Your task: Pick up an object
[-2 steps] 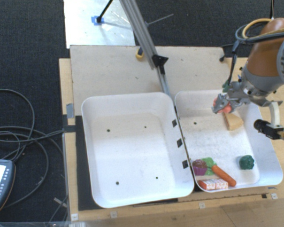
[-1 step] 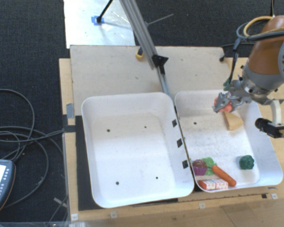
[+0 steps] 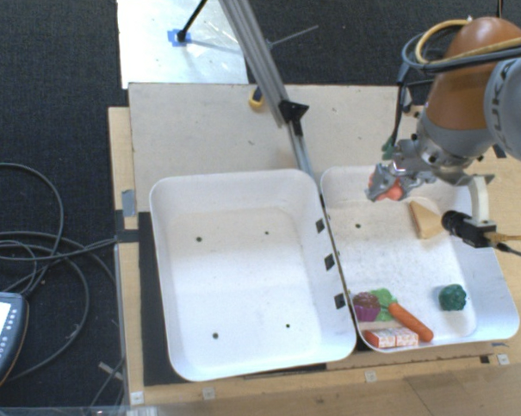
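Note:
My gripper point(image 3: 388, 187) hangs over the back left part of the right bin point(image 3: 488, 322). A small orange-red object point(image 3: 396, 191) shows between its fingers, lifted above the bin floor. On the bin floor lie a tan wedge point(image 3: 426, 218), a dark green broccoli-like piece point(image 3: 452, 297), an orange carrot point(image 3: 411, 322), a purple and green piece point(image 3: 370, 305) and a small red and white box point(image 3: 391, 337).
The left bin point(image 3: 169, 194) sits beside the right one, their walls meeting along a dark divider point(image 3: 329, 262). A grey slanted pole point(image 3: 267, 69) crosses the back of the bench. Cables and a tablet point(image 3: 3, 330) lie at the left.

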`<state>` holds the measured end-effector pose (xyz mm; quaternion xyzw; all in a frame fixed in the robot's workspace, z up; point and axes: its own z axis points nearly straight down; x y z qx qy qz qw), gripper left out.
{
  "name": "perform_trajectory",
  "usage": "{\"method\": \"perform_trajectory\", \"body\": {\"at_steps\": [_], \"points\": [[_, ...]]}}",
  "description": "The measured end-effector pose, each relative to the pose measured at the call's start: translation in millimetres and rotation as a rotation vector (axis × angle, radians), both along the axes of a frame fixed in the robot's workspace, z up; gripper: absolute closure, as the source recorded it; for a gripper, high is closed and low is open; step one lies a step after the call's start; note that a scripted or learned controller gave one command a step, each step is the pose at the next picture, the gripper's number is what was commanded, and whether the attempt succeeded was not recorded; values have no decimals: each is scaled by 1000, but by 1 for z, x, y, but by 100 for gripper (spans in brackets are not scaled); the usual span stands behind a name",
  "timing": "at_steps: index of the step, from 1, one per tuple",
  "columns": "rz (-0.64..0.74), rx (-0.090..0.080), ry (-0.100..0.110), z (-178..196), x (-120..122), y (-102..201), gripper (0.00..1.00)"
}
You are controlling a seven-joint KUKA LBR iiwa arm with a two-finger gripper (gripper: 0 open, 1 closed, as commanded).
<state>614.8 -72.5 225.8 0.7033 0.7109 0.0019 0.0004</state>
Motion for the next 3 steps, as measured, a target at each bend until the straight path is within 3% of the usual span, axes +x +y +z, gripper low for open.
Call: {"method": "perform_trajectory", "body": {"at_steps": [1, 2, 3], "points": [[1, 0, 0, 0, 16, 58, 100], [1, 1, 0, 13, 18, 116, 100], [0, 0, 3, -2, 19, 166, 100]]}}
